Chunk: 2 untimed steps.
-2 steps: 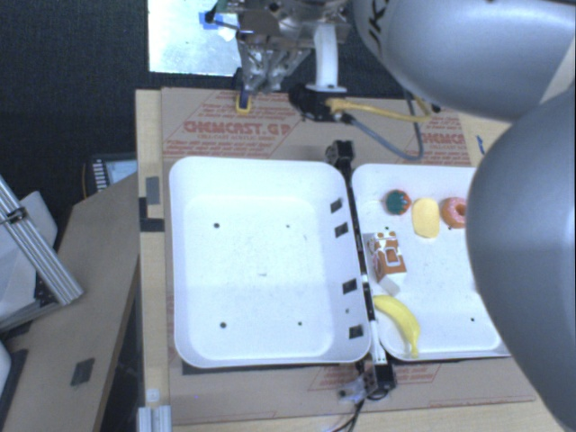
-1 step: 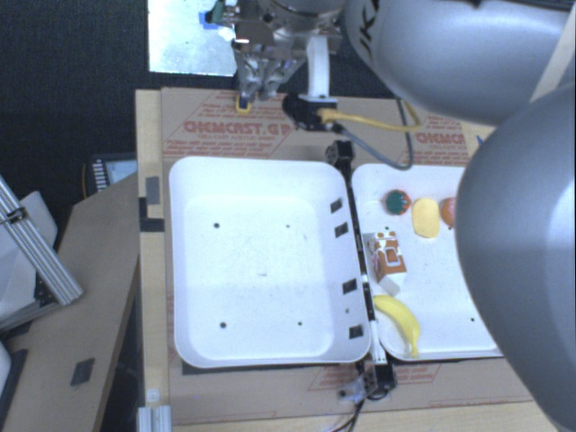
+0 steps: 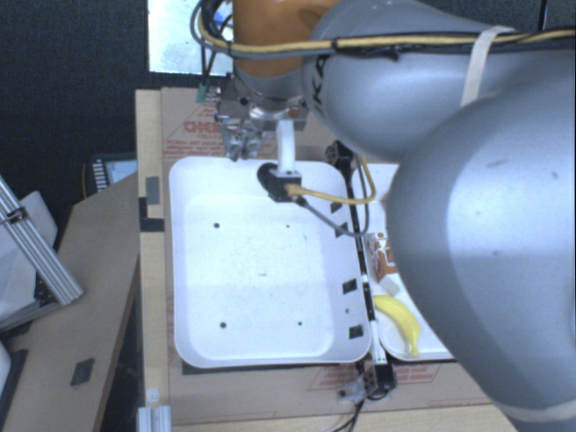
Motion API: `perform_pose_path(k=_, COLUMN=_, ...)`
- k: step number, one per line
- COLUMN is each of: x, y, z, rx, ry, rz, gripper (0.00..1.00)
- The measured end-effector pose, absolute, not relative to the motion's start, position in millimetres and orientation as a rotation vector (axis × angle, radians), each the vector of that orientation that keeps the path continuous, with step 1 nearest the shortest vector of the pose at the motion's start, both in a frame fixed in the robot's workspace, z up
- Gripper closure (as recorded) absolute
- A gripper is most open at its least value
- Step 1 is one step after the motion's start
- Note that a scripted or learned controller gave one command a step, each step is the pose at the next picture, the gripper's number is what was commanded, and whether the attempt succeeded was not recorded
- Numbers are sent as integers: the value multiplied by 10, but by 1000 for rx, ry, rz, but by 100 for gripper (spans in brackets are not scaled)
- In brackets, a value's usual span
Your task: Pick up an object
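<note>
White plastic left bin (image 3: 261, 277) offers a bare floor; the grey two-finger gripper (image 3: 238, 144) hangs above its 12 o'clock rim, its opening impossible to tell. At 4 o'clock, the curved yellow banana (image 3: 400, 320) lies in the right bin (image 3: 432, 351), crowded by the arm.

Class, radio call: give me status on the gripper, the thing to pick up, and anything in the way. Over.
Gripper above left bin's far edge, nothing visibly held. Banana lies in right bin. Arm covers most of that bin.

Dark backdrop, brown bench.
Black wall (image 3: 72, 52) behind; bright pale panel (image 3: 180, 25) upper left; cardboard-lined bench top (image 3: 153, 331); aluminium rail (image 3: 36, 250) at left edge.
</note>
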<state>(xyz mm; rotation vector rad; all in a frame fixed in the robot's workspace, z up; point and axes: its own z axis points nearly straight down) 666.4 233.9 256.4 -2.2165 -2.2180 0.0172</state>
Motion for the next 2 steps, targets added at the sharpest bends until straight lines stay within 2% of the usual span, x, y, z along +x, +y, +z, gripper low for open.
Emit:
perform_pose_path(k=1, x=6695, y=2278, z=3789, rx=-2223, ry=-2229, rz=-20, gripper=100)
perform_pose_path(k=2, x=6685, y=2346, z=4864, rx=-2220, ry=-2232, rz=-21, gripper=100)
